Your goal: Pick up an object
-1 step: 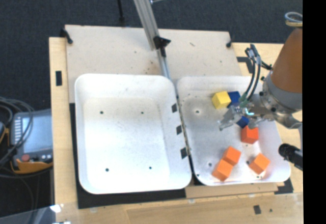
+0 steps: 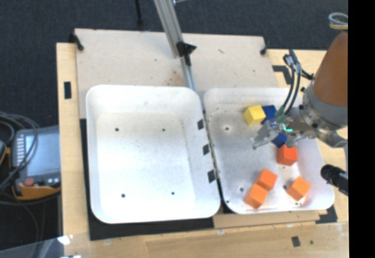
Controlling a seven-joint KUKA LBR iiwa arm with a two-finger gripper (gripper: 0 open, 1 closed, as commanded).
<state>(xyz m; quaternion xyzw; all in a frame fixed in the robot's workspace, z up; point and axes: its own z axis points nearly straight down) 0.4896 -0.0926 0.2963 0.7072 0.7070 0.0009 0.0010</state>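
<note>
Gripper (image 2: 270, 133) of the grey-and-orange arm (image 2: 331, 84) hung low over the right bin (image 2: 231, 192), its fingers slightly parted around nothing, just beside a yellow cube (image 2: 254, 115) and a blue cube (image 2: 269, 112) and close above a red block (image 2: 287, 155). Blocks in that bin numbered seven: one yellow, two blue including a second blue piece (image 2: 279, 140) under the gripper, one red and three orange cubes (image 2: 266, 179) (image 2: 255, 196) (image 2: 298, 188) near the front rim. No readable writing showed anywhere, and the left bin (image 2: 96, 104) sat beside it on the bench (image 2: 135, 54).
</note>
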